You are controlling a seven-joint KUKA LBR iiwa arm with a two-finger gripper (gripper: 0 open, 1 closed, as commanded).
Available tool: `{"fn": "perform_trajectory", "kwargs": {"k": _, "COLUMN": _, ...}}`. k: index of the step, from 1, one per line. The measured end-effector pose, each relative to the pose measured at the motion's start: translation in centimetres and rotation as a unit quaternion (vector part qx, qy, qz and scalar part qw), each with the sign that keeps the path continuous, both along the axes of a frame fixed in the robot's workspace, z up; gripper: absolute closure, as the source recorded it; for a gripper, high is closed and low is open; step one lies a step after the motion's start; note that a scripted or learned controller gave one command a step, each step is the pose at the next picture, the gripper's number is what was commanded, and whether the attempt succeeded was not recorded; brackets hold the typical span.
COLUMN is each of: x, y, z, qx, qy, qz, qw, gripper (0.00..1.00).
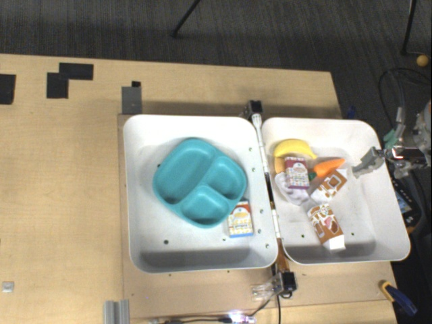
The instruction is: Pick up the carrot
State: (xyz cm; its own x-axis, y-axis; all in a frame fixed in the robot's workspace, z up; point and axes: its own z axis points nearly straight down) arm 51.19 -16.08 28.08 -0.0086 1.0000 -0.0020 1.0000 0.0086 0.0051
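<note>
A wooden bench (pixel 67 201) seen from above holds two shallow white bins side by side. The right bin (pixel 361 245) contains the carrot (pixel 328 167), a short orange piece in the upper middle of the bin. Its long axis runs nearly left to right, tilted slightly so the right end sits higher in the view; which end is the tip is not clear. A yellow banana (pixel 292 147) lies just to the carrot's upper left, and a small red-labelled packet (pixel 295 173) sits beside its left end. A brown and white pouch (pixel 330 184) touches the carrot from below, and a second similar pouch (pixel 326 224) lies nearer the bin's front edge.

The left bin (pixel 145 245) holds a teal divided plate (pixel 199 181), with a small carton (pixel 240 221) at the plate's lower right.

The gripper (pixel 368 160) reaches in from the right, over the right bin's rim, to the right of the carrot and apart from it. Nothing is between its fingers; whether they are spread or closed cannot be told.

Beyond the bench is dark grey carpet (pixel 270 19). Black patches mark the bench's upper left.
</note>
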Motion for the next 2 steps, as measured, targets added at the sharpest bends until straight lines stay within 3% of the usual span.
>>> {"fn": "perform_trajectory", "kwargs": {"k": 1, "x": 5.7, "y": 0.3, "z": -12.1, "qx": 0.0023, "qy": 0.006, "qz": -0.044, "qw": 0.999, "gripper": 0.0}}
{"fn": "perform_trajectory", "kwargs": {"k": 2, "x": 12.9, "y": 3.0, "z": -16.9, "qx": 0.0021, "qy": 0.002, "qz": -0.108, "qw": 0.9941, "gripper": 0.0}}
